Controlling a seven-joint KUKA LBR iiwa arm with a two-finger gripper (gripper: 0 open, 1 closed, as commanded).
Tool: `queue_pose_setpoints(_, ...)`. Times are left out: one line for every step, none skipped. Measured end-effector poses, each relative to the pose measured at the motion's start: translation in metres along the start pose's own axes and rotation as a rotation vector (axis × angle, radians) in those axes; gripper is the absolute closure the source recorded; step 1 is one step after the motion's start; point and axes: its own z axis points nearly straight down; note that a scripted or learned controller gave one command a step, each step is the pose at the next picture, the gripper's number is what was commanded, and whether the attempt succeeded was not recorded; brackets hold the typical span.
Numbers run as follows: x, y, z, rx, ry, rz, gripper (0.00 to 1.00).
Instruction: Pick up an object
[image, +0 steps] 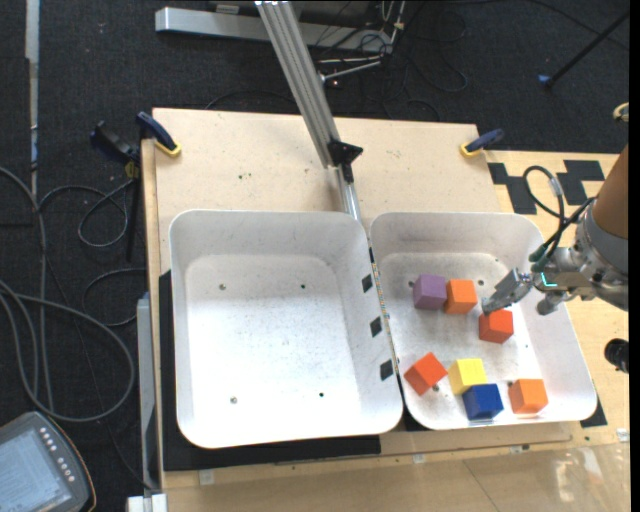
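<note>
The surface (250, 160) is showing a pale beige, lightly speckled top, with a black-and-white checker pattern (570, 180) at its far right corner. Two clamps (160, 135) with blue handles and yellow tips are sitting at its far corners. Both bins are looking white with fine dark flecks; the left bin (200, 300) is carrying small black marks along its right wall. In the right bin (560, 350), a purple cube (430, 291), three orange cubes (461, 296), a red cube (496, 325), a yellow cube (466, 375) and a blue cube (483, 401) are lying. The end effector (510, 290) is appearing grey, with a teal glint behind it. The floor (70, 300) is showing dark, crossed by black cables.
</note>
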Motion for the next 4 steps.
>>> queue_pose_setpoints(0.001,0.003,0.063,0.007,0.002,0.002,0.00)
queue_pose_setpoints(0.007,0.005,0.126,0.007,0.002,0.001,0.00)
queue_pose_setpoints(0.007,0.005,0.173,0.001,0.000,0.001,0.00)
queue_pose_setpoints(0.007,0.006,0.161,-0.002,0.000,0.001,1.00)
